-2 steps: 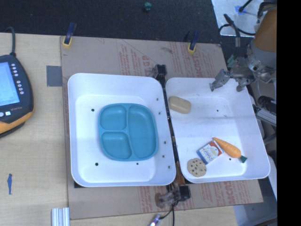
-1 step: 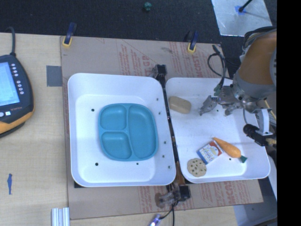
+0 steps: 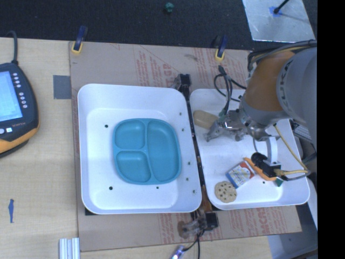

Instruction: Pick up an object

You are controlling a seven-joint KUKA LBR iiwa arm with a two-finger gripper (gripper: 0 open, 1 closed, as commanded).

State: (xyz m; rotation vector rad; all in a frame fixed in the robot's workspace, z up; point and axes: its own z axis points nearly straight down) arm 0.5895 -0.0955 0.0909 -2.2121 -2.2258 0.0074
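Observation:
The right bin [image 3: 291, 196] holds a tan, bread-like piece [image 3: 202, 118] at its upper left. A round speckled cookie [image 3: 225, 191] lies near the bin's front edge. Beside the cookie is a small blue, white and orange packet [image 3: 240, 175], and right of that an orange carrot-like toy [image 3: 262, 169] with a green tip. My gripper [image 3: 225, 134] hangs low over the upper middle of this bin, just right of the tan piece and apart from it. Its fingers are spread open with nothing between them. The grey arm with its orange band covers the bin's upper right.
The left bin [image 3: 91, 99] bears a blue divided plate [image 3: 146, 150] in its middle. A ridge [image 3: 193, 144] separates the two bins. A handheld pendant [image 3: 13, 104] lies at the bench's far left, and clamps [image 3: 78, 39] hold the cardboard at the back.

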